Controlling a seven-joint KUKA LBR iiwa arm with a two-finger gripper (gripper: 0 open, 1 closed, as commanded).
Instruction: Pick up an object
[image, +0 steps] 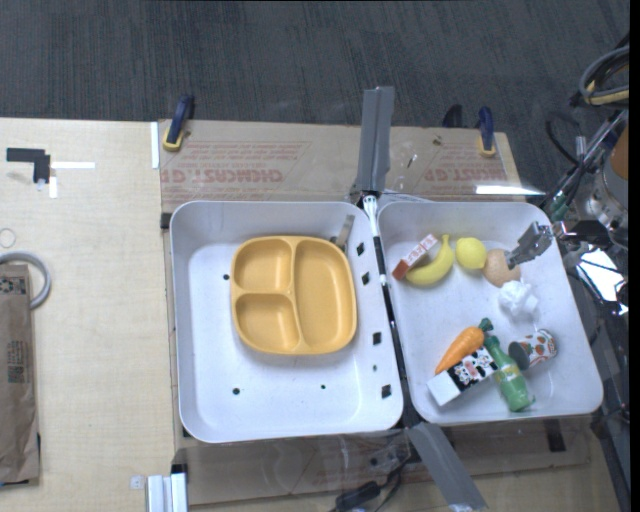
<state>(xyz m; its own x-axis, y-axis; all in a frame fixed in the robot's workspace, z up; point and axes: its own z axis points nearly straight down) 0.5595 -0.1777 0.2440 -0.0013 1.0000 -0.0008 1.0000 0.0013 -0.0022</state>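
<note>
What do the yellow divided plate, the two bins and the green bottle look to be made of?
Divided plate: apparently matte moulded plastic, one even yellow with soft rounded ridges.
Bins: thin white plastic or coated sheet, smooth with a slight sheen; hard to tell which.
Green bottle: probably glossy plastic, possibly a toy; too small to be sure.

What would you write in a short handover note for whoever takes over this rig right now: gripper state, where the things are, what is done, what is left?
Gripper: at the right bin's upper right, beside the tan egg-shaped object; nothing seen between its fingers.
Right bin: yellow banana, yellow lemon, white crumpled object, orange carrot, black-and-white carton, green bottle, small spotted can.
Left bin: yellow divided plate.
Done: nothing lifted yet.
Left: grasp one object and raise it.
</note>
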